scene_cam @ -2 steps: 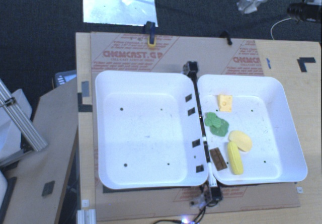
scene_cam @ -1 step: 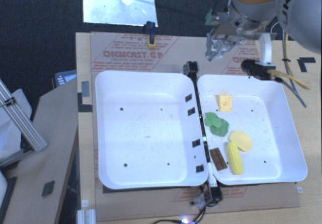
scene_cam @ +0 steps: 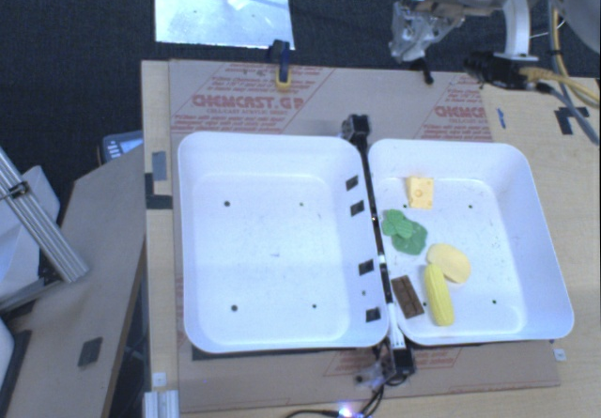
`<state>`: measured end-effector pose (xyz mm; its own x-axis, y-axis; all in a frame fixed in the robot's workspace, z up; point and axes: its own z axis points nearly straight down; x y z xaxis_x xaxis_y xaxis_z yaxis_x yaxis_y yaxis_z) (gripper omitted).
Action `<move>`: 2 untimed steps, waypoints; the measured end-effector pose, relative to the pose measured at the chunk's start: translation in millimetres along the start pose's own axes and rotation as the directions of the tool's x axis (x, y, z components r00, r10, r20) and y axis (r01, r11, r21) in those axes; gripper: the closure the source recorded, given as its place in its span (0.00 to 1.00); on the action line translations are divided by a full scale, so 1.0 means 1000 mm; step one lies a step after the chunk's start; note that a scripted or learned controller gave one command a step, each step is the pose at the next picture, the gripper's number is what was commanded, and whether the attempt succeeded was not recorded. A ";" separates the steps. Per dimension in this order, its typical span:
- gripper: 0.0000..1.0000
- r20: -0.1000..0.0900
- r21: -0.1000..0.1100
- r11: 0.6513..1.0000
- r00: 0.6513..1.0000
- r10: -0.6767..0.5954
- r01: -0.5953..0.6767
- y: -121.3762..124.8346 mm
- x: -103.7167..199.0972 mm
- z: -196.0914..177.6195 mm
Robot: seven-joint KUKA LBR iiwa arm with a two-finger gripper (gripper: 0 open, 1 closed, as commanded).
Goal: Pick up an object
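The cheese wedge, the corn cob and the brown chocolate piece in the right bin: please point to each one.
cheese wedge (scene_cam: pixel 420 192), camera view, centre of its yellow top face.
corn cob (scene_cam: pixel 439 295), camera view, middle of its length.
chocolate piece (scene_cam: pixel 407 297), camera view, centre of the brown bar.

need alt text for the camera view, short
Overhead slanted view of two shallow white bins side by side; the right bin holds a yellow cheese wedge, a green leafy piece, a pale yellow lump, a corn cob and a brown bar. The gripper hangs above the bench behind the bins, away from the objects.
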<state>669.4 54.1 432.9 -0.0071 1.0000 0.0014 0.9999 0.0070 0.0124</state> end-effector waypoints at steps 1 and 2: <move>1.00 0.000 -0.004 1.000 1.000 0.000 -0.001 0.000 0.013 -0.110; 1.00 0.001 0.028 1.000 1.000 -0.001 0.001 -0.003 0.060 0.060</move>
<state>666.8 114.0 372.6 -0.0081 1.0000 -0.0001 0.9998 0.0081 -0.0157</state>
